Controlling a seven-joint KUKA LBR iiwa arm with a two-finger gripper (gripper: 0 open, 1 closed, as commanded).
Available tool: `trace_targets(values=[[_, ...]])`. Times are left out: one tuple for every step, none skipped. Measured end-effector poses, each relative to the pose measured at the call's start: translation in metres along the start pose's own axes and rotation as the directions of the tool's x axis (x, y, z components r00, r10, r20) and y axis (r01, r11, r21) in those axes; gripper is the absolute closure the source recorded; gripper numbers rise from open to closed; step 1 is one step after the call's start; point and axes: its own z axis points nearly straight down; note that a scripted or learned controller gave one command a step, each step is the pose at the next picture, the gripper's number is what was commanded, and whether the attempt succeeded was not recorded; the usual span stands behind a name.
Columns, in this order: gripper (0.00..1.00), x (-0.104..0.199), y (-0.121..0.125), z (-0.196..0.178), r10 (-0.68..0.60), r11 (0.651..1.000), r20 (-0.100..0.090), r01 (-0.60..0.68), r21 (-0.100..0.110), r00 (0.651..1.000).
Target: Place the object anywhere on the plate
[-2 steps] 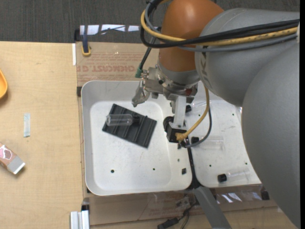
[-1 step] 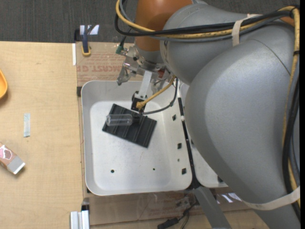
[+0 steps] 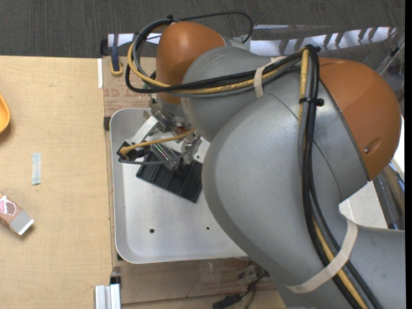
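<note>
Camera view: looks down at a slant on the arm (image 3: pixel 283 172), whose grey bulk and orange caps cover most of the right and centre of the picture.
Claw (image 3: pixel 172 152): hangs low over the upper part of a white bin (image 3: pixel 129 237), under the wrist; yellow and black cables loop around it and hide much of it.
Claw state: I cannot tell; the tips are lost among cables and dark parts.
Claw contact: it sits right over a dark flat thing, but whether it touches or grips it cannot be made out.
Dark object (image 3: pixel 170 176): a black, ribbed, roughly rectangular piece lying tilted in the bin's upper middle, its right end running under the arm. What it is cannot be told.
Bin contents: apart from the dark object, bare white floor with two small dark dots shows toward the near edge.
Hidden: the bin's right side and anything beyond it are covered by the arm; a plate cannot be made out.
Surface (image 3: pixel 51 237): pale wood left of the bin.
On the surface: a small grey strip (image 3: pixel 36 168) well left of the bin; a small packet (image 3: pixel 14 214), brown and pale, near the left edge; an orange thing (image 3: pixel 3 116) cut off by the left edge.
</note>
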Motion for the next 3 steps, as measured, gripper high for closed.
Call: trace_targets(values=[[1.00, -0.002, 0.003, -0.009, 0.002, 1.000, 0.001, -0.002, -0.006, 1.000], [1.00, -0.047, -0.059, 0.003, -0.256, 0.967, -0.006, 0.256, -0.013, 0.967], [0.00, -0.047, -0.059, 0.003, -0.257, 0.966, -0.007, 0.256, -0.014, 0.967]])
